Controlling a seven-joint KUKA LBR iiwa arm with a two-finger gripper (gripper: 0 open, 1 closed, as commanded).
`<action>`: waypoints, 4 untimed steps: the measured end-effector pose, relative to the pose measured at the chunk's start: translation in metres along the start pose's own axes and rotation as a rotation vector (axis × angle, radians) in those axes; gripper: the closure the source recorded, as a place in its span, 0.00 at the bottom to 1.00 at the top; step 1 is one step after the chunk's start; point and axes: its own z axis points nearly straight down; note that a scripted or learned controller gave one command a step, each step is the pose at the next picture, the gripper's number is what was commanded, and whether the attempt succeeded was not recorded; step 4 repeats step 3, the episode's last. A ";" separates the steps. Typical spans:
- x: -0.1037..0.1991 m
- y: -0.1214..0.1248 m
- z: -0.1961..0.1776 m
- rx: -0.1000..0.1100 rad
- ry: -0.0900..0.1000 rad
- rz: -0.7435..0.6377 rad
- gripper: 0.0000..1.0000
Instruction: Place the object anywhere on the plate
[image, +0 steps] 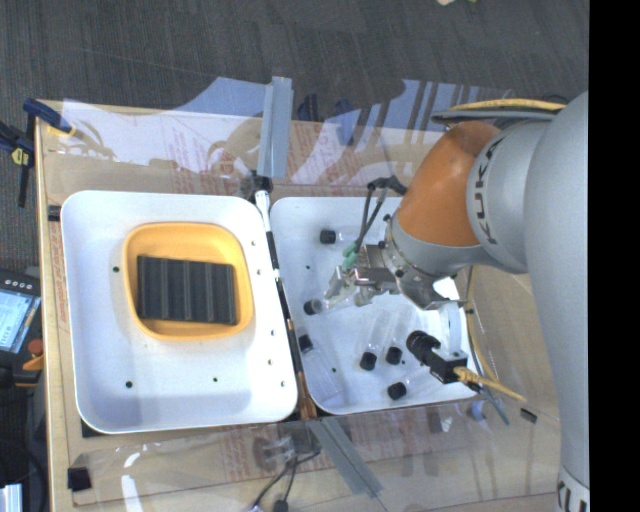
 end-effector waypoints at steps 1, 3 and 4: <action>0.049 0.032 -0.056 0.000 0.000 -0.161 1.00; 0.159 0.050 -0.026 0.002 0.000 -0.390 0.00; 0.159 0.050 -0.026 0.002 0.000 -0.390 0.00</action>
